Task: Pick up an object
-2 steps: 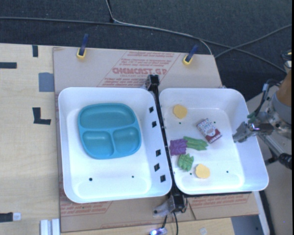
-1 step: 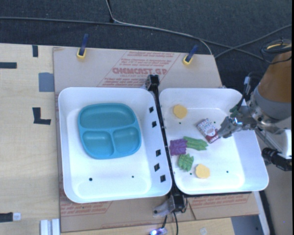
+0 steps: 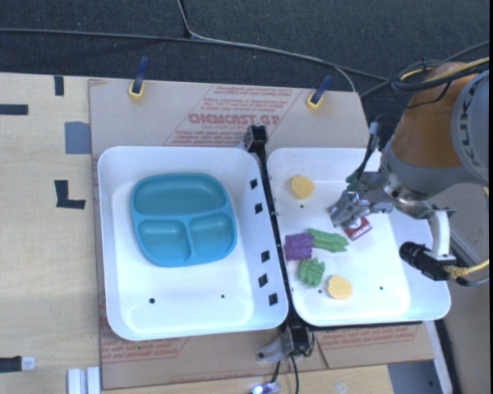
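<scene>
The right white bin (image 3: 411, 302) holds several small toys: a yellow round piece (image 3: 302, 187) near the back, a purple piece (image 3: 297, 245), a green leafy piece (image 3: 328, 240), a second green piece (image 3: 311, 272) and another yellow round piece (image 3: 339, 287) near the front. A small red and white item (image 3: 358, 227) lies just under my gripper (image 3: 351, 210). The gripper hangs low over the bin's middle, right of the green and purple pieces.
The left white bin (image 3: 115, 220) carries a teal divided tray (image 3: 183, 218). A black divider (image 3: 267, 220) runs between the bins. Yellow clamps (image 3: 136, 89) (image 3: 315, 99) pin the cardboard at the back. The arm's body (image 3: 431, 138) looms over the right bin's right side.
</scene>
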{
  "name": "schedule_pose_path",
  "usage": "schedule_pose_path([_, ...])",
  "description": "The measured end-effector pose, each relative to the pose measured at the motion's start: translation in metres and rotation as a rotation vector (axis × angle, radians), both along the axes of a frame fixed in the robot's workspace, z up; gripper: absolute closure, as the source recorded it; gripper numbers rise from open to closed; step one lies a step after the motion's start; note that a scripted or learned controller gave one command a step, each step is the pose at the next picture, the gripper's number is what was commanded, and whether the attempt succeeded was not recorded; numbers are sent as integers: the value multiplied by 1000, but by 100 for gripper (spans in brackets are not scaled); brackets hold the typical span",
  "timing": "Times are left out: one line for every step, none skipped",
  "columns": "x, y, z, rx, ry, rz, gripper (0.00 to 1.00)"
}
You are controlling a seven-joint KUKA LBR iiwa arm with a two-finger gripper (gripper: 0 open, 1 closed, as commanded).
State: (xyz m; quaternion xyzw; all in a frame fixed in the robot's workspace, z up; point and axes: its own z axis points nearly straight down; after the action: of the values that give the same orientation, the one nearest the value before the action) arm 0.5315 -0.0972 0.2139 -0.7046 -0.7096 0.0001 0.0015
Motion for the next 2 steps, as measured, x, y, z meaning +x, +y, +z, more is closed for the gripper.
schedule_pose_path([10, 57, -3, 0, 0, 0, 100])
schedule_pose_path([35, 109, 8, 0, -3, 1, 100])
